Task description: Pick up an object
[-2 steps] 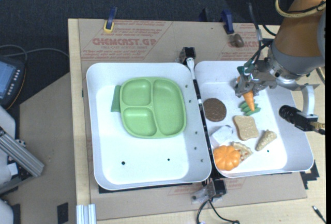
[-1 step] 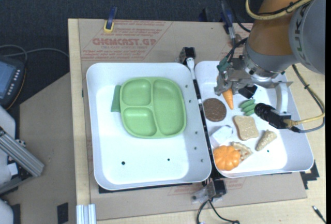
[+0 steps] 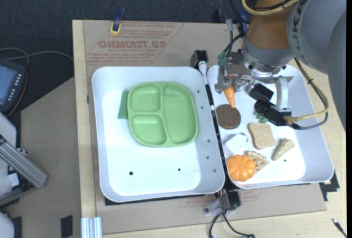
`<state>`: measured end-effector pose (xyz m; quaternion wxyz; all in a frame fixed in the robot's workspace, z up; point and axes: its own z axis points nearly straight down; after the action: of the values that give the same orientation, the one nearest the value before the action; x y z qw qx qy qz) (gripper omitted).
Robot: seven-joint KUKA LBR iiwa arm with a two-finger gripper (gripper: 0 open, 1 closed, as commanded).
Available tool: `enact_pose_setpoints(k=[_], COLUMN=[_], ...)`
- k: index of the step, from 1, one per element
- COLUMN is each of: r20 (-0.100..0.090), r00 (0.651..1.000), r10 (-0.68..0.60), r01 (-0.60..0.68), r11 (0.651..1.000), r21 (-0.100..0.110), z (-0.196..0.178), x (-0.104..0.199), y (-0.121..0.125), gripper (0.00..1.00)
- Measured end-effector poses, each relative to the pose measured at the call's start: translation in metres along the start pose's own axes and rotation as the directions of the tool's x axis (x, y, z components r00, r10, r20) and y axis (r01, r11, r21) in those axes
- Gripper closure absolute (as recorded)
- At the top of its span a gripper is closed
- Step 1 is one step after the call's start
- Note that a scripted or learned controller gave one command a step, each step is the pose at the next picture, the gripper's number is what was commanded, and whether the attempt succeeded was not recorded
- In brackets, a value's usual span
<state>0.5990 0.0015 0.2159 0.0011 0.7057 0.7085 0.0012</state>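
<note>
Over the right bin (image 3: 322, 168), the gripper (image 3: 227, 84) hangs at a carrot (image 3: 229, 97), likely lined up to grab it, though I cannot tell its grip.

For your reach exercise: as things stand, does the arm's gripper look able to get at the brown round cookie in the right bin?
Probably yes. The cookie lies flat and uncovered, just below the gripper. The carrot sits between them, touching its upper edge, and might get nudged.
</note>
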Motion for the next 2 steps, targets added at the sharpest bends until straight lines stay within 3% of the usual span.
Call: enact_pose_setpoints(k=[1,2], r20=[0.000,0.000], r00=[1.000,1.000], r10=[0.003,0.005], r01=[-0.003,-0.005], r11=[1.000,1.000], r21=[-0.001,0.007], z=[-0.020,-0.003], x=[0.002,0.005], y=[-0.002,-0.012], gripper=[1.00,1.00])
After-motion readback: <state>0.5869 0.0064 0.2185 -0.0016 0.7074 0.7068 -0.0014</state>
